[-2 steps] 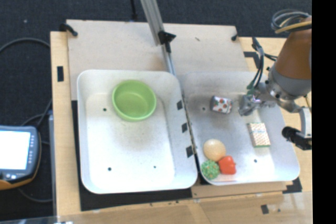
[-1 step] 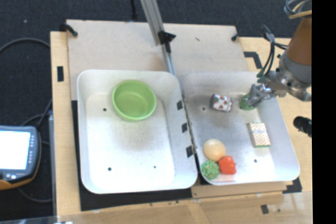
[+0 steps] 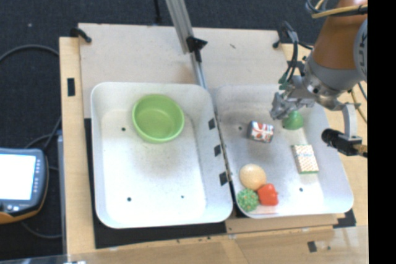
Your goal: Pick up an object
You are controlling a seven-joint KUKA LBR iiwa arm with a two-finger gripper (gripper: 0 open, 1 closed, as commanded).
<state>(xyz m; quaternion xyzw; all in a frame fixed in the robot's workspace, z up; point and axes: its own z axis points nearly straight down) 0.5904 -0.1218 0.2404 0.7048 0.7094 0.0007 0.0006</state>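
The gripper [image 3: 286, 109] is hovering over the right bin [image 3: 334, 195], with a small green object [image 3: 294, 120] sitting just at its five o'clock, touching or nearly so (whether the jaws are apart, I cannot tell).

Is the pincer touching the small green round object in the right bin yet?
Cannot tell. In the camera view the pincer overlaps the small green round object from above, so neither contact nor a gap shows plainly.
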